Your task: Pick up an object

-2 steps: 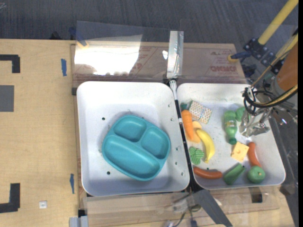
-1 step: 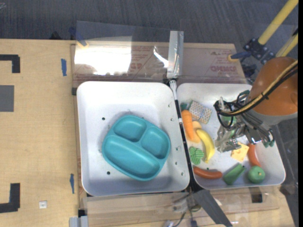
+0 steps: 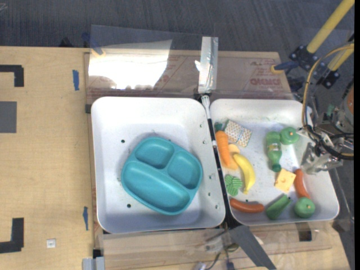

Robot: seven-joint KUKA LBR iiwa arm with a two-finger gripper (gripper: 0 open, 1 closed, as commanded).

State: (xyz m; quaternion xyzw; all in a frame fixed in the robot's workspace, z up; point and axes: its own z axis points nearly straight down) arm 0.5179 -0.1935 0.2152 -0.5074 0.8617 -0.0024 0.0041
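The right bin (image 3: 264,108) holds several toy foods: an orange carrot (image 3: 223,148), a yellow banana (image 3: 245,171), a checked cracker (image 3: 238,133), a green pepper (image 3: 289,135), a yellow cheese wedge (image 3: 285,180), a red sausage (image 3: 302,185), a green apple (image 3: 304,207) and a long red piece (image 3: 246,206). My gripper (image 3: 318,161) hangs at the bin's right side, just right of the cheese wedge and above the red sausage. I see nothing held in it.
The left bin (image 3: 107,151) holds a teal divided plate (image 3: 162,175). A clear plastic sheet (image 3: 135,66) and a metal strip (image 3: 207,66) stand behind the bins. Cables and a yellow bar (image 3: 332,21) crowd the right side. Cardboard bench (image 3: 39,151) lies to the left.
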